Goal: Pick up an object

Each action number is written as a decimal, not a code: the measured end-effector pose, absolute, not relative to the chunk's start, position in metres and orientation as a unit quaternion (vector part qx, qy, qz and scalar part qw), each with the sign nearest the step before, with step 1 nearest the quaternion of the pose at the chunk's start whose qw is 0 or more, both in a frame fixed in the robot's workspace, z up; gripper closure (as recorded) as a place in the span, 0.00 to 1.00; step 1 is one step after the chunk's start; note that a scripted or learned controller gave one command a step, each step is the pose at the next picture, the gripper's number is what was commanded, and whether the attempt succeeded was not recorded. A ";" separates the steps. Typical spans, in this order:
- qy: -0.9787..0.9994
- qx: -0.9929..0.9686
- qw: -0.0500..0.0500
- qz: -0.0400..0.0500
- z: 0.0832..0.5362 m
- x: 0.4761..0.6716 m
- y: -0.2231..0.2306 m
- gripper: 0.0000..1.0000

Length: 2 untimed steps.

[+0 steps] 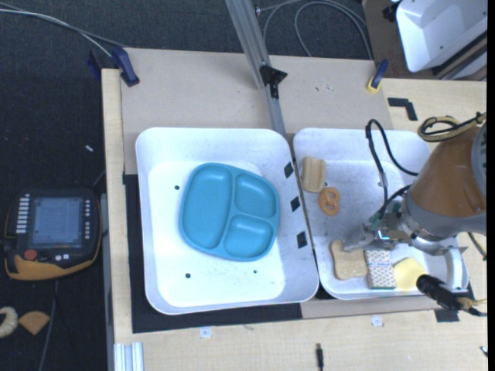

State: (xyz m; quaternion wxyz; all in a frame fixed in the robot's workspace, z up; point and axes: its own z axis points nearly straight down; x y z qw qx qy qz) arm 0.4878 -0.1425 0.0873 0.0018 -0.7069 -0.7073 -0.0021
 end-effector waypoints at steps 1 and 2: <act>-0.708 -0.706 -0.001 -0.006 0.101 0.491 -0.141 1.00; -0.707 -0.707 -0.002 -0.001 0.156 0.482 -0.143 1.00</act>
